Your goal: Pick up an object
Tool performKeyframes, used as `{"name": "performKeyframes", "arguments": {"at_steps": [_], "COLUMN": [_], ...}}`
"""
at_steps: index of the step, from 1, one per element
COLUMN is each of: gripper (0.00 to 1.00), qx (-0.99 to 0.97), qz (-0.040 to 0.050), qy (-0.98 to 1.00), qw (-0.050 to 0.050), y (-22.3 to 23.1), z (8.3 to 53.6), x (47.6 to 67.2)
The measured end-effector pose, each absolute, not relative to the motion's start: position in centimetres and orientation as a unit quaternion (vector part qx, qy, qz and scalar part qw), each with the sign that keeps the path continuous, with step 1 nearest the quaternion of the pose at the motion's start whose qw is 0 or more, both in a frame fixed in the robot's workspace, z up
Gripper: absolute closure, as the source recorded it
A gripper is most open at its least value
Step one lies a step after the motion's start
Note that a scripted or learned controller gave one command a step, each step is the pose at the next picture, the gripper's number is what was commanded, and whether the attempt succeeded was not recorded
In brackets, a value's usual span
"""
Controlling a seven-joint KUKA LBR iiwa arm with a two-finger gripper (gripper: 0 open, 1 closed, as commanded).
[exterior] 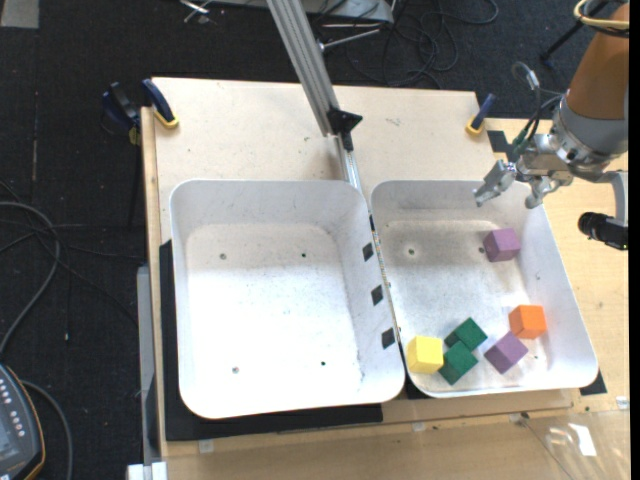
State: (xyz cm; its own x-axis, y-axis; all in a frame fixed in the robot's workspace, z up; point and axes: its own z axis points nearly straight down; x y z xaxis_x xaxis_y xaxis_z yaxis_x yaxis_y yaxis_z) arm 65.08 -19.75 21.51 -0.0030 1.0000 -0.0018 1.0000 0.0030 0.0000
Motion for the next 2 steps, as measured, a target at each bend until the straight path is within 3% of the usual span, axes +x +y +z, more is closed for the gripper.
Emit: {"name": "performKeyframes", "arguments": {"at_steps": [1,2], "gripper": [0.0,0.0], "qx": [0.709,0.705], "qz": [-0.0032,-0.0004], "qy": [0.705,0.709], "qw": [-0.004,-0.002], "y": [-22.2,-19.4], "z": [13.8,10.0], "x": [55.7,57.4]}}
